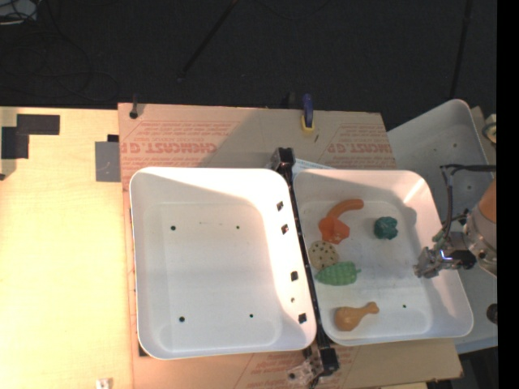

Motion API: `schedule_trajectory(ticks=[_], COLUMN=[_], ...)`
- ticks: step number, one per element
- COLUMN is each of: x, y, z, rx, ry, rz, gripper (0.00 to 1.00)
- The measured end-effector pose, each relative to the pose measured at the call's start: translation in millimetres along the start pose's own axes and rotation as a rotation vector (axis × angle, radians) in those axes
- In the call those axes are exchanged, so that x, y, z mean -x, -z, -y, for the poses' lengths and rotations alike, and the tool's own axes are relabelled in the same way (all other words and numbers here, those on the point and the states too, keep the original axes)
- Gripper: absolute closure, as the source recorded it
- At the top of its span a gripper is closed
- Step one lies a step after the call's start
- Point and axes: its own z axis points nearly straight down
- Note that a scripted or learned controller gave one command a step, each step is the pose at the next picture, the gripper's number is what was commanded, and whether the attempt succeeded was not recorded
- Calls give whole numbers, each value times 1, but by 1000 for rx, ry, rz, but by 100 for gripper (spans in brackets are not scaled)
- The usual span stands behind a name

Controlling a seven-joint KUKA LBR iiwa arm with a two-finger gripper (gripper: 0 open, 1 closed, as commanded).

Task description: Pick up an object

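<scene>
Pale wood and a sheet of brown cardboard make up the table [57,241], and on the cardboard sit two shallow white bins, side by side and touching along a black clip strip.

Take the right bin [454,318] as the landmark. At its right wall the tool [427,266] hangs low over the rim, with nothing showing between its tips; at this size it is hard to say whether it is released or clenched, so I cannot tell.

Moving outward from the tool into the right bin, there are five things. Nearest is a dark green lump [385,228], near the bin's middle toward the far wall. Past it lies an orange curved toy [339,217]. Toward the bin's left wall sit a spotted tan piece [324,254] and, touching or just beside it, a green ridged toy [337,274]. A tan drumstick-shaped toy [354,316] lies close to the near wall, apart from the rest.

Beyond the right bin's left wall is the left bin [150,217].

For a good pick, I would judge the dark green lump or the drumstick the better targets, since each stands alone: centre over it, descend straight, close low on its body, and avoid the crowded pair at the left wall
</scene>
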Motion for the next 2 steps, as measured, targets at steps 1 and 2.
schedule_trajectory(ticks=[1, 2], x=[1, 2], y=[9, 19], z=[0, 0], rx=[-1, -1], ry=[1, 2], rz=[0, 0], gripper=[100, 100])
